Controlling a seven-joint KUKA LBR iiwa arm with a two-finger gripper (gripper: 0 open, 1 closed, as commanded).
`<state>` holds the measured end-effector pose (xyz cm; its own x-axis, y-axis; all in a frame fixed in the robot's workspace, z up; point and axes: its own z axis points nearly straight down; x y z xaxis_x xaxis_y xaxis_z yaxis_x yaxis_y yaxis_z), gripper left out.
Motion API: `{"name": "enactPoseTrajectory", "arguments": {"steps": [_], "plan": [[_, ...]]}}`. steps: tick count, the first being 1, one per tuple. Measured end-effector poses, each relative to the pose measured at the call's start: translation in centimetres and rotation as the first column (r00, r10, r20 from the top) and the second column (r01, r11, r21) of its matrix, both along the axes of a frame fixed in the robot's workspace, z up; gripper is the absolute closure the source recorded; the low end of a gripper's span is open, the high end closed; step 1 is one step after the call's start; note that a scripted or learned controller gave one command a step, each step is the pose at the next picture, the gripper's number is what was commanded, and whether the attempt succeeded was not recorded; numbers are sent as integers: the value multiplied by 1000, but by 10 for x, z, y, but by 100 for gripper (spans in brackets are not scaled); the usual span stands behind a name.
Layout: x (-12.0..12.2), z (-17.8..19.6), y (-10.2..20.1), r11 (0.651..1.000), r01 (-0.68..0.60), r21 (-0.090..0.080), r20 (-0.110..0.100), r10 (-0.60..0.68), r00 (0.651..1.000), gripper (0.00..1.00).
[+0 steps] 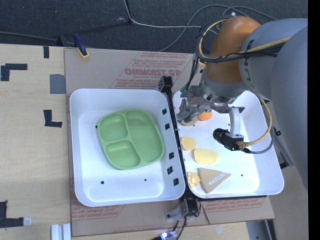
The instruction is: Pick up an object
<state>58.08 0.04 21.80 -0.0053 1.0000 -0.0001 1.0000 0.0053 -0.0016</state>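
Gripper (189, 115) low in the right-hand shallow white bin (267, 181), at its far left corner beside the black divider (170, 129) between bins. Small orange rounded piece (204, 116) seen just beside the gripper, touching or nearly so; not shown between its parts, so no grasp credited. State of the pincer: cannot tell, the tip being a grey blur against the white floor.

Other candidates, nearer the camera: pale yellow round piece (188, 143), larger yellow oval piece (205, 157), small yellow lump (193, 179) and tan wedge-shaped piece (212, 178), the last two touching. Green moulded three-compartment plate (131, 138) alone in the left-hand white bin (82, 134).

Advised for the step in hand (judgement only): centre over the orange piece before closing, keep clear of the wall and divider, lift straight.

Orange piece half hidden under the wrist; cables (250, 143) cross the bin floor.
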Motion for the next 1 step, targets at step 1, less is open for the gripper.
{"name": "enactPoseTrajectory", "arguments": {"steps": [1], "plan": [[22,-6,57,1000,-2,1,1,2,1000,100]]}}
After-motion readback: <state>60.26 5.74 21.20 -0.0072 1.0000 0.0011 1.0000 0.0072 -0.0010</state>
